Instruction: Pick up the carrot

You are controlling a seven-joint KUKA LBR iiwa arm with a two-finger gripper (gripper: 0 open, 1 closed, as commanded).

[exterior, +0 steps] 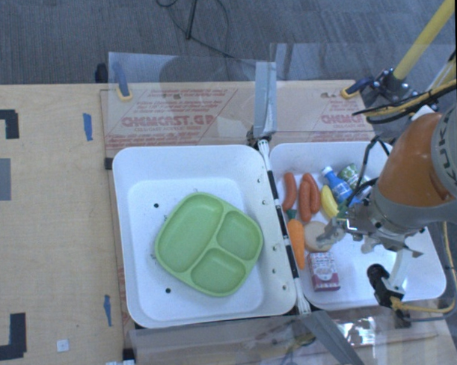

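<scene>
One arm (pixel 415 171) bends over carrot (pixel 296 241)

A grey arm (pixel 431 201) with a broad orange band (pixel 413 164), black cables and a metal wrist.

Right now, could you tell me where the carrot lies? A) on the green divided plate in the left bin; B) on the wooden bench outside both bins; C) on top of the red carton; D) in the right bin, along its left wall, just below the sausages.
D: the carrot lies in the right bin against its left wall, just below the sausages; the green plate sits in the left bin.
</scene>
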